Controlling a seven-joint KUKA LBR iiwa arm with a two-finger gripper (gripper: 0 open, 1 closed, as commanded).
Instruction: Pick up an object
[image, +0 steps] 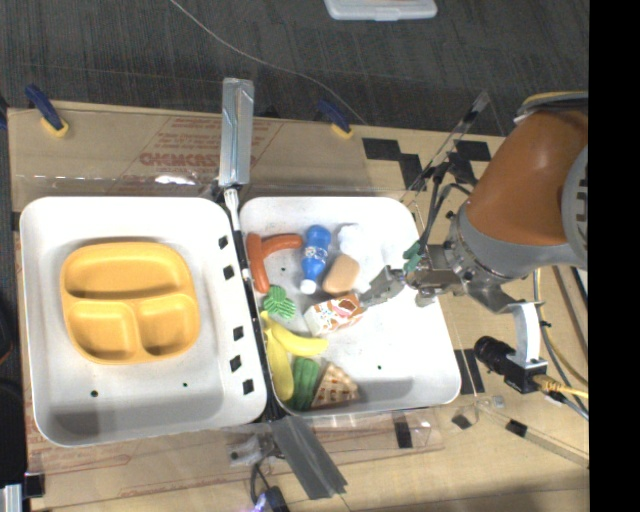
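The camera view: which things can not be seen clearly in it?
- Gripper: too small and blurred in the camera view to tell whether it grips anything.
- Small carton: print too small to read; the gripper's tip overlaps its upper edge.
- Banana: its left side is crowded by the other toys against the right bin wall.

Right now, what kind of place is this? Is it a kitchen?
Probably not a kitchen, more likely a robot test bench or lab. A robot arm reaches over two white bins, the food looks like toys, such as a banana, and cables and clamps sit around the cardboard-covered bench.
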